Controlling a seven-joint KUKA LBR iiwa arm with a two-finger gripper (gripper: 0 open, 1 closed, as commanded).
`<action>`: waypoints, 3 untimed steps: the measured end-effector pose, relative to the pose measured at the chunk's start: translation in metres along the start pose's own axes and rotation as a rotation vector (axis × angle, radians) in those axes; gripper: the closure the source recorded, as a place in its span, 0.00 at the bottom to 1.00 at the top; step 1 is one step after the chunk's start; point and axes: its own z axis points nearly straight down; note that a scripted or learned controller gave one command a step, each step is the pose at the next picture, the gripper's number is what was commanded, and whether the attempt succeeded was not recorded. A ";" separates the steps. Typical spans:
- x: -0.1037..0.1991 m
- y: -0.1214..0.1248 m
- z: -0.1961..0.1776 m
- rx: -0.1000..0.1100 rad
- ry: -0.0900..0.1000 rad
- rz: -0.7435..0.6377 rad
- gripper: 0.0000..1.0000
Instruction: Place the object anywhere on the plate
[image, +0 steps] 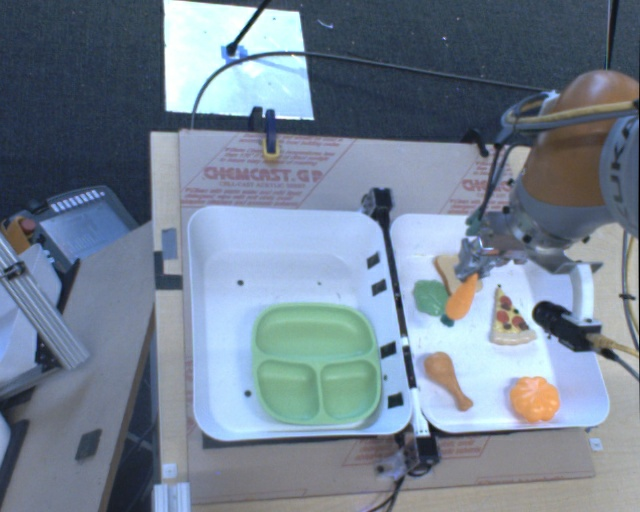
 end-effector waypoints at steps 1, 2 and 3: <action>0.048 0.009 0.012 0.001 0.000 0.000 1.00; 0.095 0.008 0.008 0.000 0.000 0.001 1.00; 0.148 0.001 0.008 0.000 0.000 0.000 1.00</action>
